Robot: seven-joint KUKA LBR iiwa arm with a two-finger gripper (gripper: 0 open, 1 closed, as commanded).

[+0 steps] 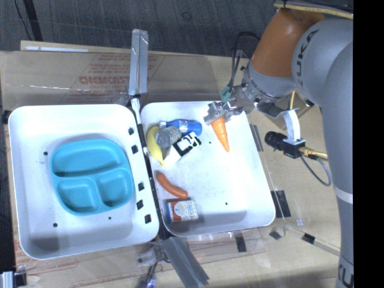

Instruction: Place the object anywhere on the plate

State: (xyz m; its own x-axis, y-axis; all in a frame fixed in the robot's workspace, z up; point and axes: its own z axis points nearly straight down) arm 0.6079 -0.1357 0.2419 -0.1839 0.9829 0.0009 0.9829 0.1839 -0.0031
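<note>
The gripper (217, 114) pinches the top of the carrot (222, 133) near the right bin's (259, 188) far edge — the lifting step, I judge; next it must carry it over the middle wall to the blue plate (91, 174) in the left bin (25, 179).

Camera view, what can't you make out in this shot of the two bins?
- Gripper: too small and blurred against the carrot top to tell whether it grips it.
- Banana: partly covered by the blue bottle and a grey object lying over it.
- Small box: label print too small to read.
- Arm: cut off by the right and top edges.
- Bench lettering behind the bins: faint, unreadable.
</note>
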